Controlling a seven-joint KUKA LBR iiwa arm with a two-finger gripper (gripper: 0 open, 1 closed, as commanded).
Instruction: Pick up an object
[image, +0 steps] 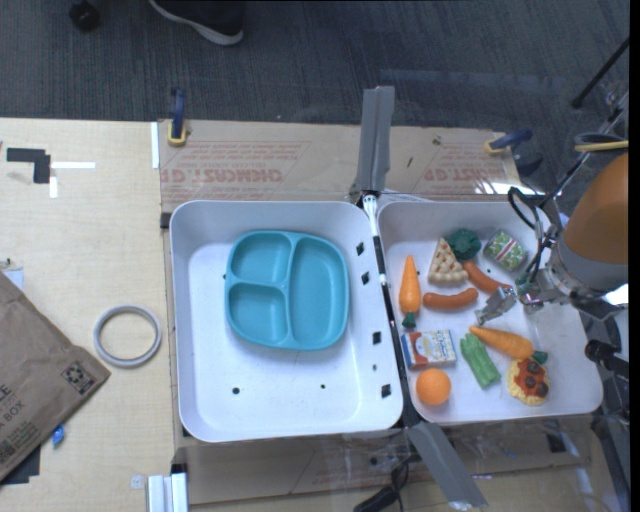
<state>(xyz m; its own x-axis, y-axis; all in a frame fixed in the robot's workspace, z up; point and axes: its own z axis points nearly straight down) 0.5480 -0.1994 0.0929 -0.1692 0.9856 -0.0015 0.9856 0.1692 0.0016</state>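
Note:
The right bin (580, 400) holds several toy foods. Among them are an upright carrot (409, 285), a pizza slice (447, 262), a broccoli (463, 241), a green and white packet (505, 251) and a red sausage (450, 298). Nearer the front lie a larger carrot (503, 341), a green cucumber (479, 360), an orange (433, 387), a small carton (430, 348) and a round pizza (528, 380). My gripper (503, 301) is low in the right bin, just above the larger carrot and right of the sausage. Nothing shows as held in it.
The left bin (195, 400) holds a teal divided plate (288, 290). A tape ring (127, 334) and a brown cardboard box (35, 385) lie on the bench to the left. Cables and the arm's orange band (603, 215) hang over the right bin's far right side.

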